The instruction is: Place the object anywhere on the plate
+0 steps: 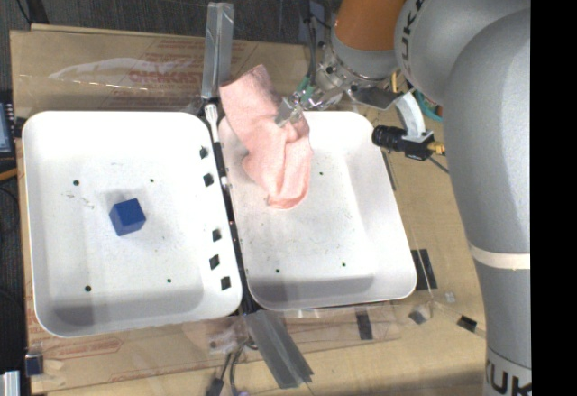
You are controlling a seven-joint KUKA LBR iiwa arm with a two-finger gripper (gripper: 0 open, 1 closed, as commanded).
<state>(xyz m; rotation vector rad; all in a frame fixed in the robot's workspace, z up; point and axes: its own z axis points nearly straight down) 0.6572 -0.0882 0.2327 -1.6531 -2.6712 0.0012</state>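
Claw (296,108) pinched on pink cloth (270,142), cloth draped above right bin (361,268).

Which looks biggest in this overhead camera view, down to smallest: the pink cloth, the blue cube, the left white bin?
1. Left white bin
2. Pink cloth, hanging at the gripper, so nearer the camera and perhaps flattered
3. Blue cube, plainly smallest
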